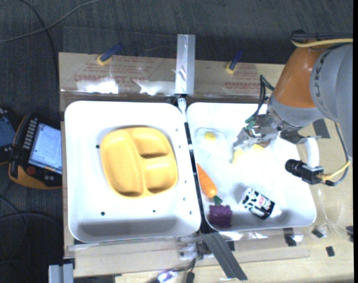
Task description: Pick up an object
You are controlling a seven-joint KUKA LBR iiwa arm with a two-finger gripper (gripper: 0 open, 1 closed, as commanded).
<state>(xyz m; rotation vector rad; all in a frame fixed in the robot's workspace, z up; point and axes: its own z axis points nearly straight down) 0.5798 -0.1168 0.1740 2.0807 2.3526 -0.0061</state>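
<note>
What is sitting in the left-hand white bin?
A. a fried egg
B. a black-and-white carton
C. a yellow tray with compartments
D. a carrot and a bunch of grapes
C: the yellow divided tray lies in the left bin, while the carrot and purple grapes lie in the right bin.

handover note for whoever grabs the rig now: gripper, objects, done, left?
Gripper: low in the right bin, at its upper middle, above a small yellow piece; finger state unclear, nothing seen held.
Right bin: fried egg upper left, carrot along the left wall, purple grapes lower left, black-and-white box lower middle.
Left bin: yellow divided tray.
Done: arm is over the bin.
Left: grasp and lift an object.
</note>
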